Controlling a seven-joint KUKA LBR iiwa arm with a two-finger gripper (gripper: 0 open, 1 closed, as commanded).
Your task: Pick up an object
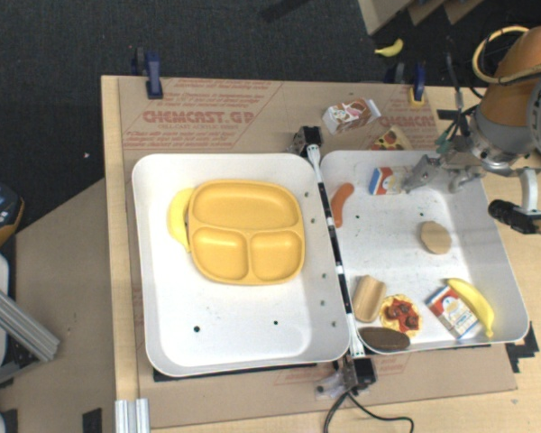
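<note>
My gripper [421, 175] hangs over the far edge of the right bin [505, 269], reaching in from the right below the grey wrist and orange band. Just to its left lies a small blue, red and white carton [381, 180], close to the gripper; contact cannot be made out. Further left an orange sausage [341, 203] rests by the bin's left wall. A tan potato-like lump [436, 238] sits mid-bin. Near the front lie a bread roll [368, 298], a pizza slice [400, 313], a dark brown disc [383, 338], a red and white carton [454, 316] and a banana [476, 303].
The left bin [162, 314] holds a yellow divided tray [246, 230] with a yellow plate [178, 215] under its left side. On the board behind the bins lie a small printed carton [352, 114] and a flat toy food piece [389, 140]. Blue clamps [151, 72] grip the board's far edge.
</note>
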